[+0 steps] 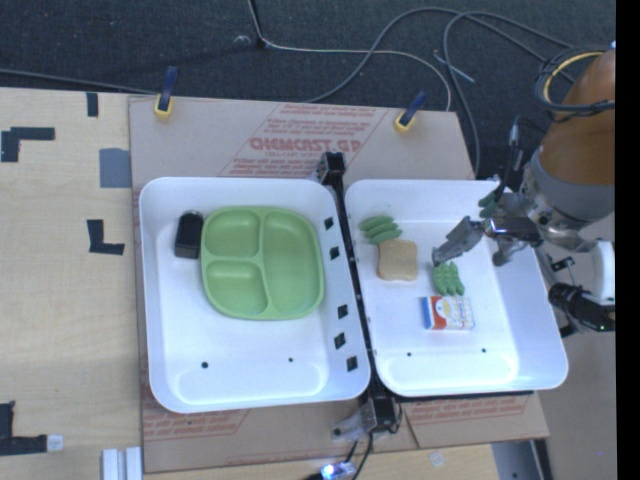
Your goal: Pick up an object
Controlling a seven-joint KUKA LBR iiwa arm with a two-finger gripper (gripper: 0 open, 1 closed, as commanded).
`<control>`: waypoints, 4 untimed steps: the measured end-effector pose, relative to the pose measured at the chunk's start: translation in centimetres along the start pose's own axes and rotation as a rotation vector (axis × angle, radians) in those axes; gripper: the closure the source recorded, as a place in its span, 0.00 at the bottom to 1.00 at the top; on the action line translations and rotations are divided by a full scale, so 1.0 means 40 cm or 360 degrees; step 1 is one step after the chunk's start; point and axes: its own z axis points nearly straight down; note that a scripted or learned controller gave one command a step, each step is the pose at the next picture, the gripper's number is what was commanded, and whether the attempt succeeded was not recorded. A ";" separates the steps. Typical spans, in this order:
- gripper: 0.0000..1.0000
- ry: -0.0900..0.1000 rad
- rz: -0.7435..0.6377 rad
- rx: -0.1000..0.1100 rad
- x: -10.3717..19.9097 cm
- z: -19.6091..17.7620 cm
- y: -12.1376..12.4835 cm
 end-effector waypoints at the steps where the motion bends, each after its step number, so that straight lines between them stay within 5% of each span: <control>1: 0.00 -0.0002 -0.0004 -0.0014 0.000 -0.011 0.004; 4: 0.00 -0.0001 -0.0003 -0.0004 0.008 0.393 0.003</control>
